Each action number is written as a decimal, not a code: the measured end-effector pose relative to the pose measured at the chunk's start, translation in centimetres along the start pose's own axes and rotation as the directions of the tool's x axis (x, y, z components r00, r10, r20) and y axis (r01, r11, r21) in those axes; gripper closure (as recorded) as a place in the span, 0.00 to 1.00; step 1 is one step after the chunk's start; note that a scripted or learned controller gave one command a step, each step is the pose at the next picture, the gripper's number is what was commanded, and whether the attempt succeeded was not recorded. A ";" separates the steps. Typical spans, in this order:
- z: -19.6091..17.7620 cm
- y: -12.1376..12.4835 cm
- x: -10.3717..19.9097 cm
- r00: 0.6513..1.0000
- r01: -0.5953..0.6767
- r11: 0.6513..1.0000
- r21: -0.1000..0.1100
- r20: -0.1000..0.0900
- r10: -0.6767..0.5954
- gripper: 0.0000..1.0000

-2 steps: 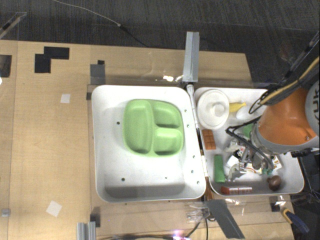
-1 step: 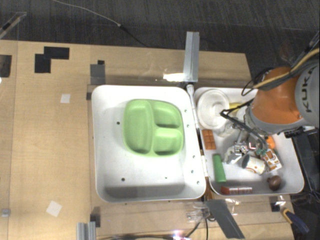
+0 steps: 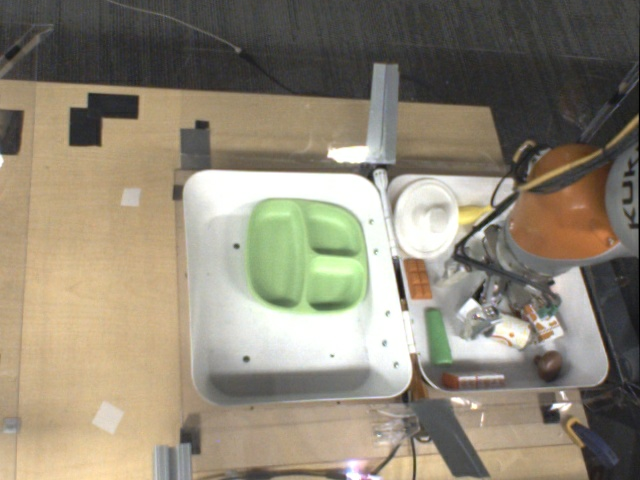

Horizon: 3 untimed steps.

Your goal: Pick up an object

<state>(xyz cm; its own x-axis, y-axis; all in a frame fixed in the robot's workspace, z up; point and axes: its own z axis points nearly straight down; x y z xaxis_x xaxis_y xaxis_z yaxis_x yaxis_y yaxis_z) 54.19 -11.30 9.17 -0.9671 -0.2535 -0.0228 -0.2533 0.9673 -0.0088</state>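
My gripper [image 3: 492, 308] hangs low in the right bin [image 3: 590, 363], under the orange band of the arm [image 3: 560, 213]. Its metal tip stands among small objects near the bin's middle. Just right of it lies a white crumpled item [image 3: 513, 334] and a small colourful box [image 3: 546, 316]. A green cylinder [image 3: 437, 335] lies left of the gripper. A white round cup [image 3: 427, 216] sits at the bin's far left corner. A brown block [image 3: 418, 277] rests beside the bin's left wall. A red-brown marker [image 3: 474, 379] and a dark round object [image 3: 549, 365] lie near the front edge.
The left bin [image 3: 215, 358] holds a green divided plate [image 3: 305, 253]. A metal post [image 3: 383, 113] rises behind the two bins. A yellow item [image 3: 478, 213] shows partly behind the arm. Cables run along the arm at the right.
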 end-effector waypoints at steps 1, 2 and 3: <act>-0.1 -1.1 4.0 1.000 -0.020 1.000 -0.001 -0.001 0.020 0.00; -0.1 1.7 1.4 0.963 -0.269 0.963 0.002 -0.002 0.269 0.00; -0.2 2.8 3.6 0.931 -0.364 0.931 0.000 0.003 0.364 0.00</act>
<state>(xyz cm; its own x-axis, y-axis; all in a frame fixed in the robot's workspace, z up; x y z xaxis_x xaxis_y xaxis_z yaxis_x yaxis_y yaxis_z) 50.04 -9.54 9.22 -0.9928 0.1163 -0.0275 0.1163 0.9932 0.0001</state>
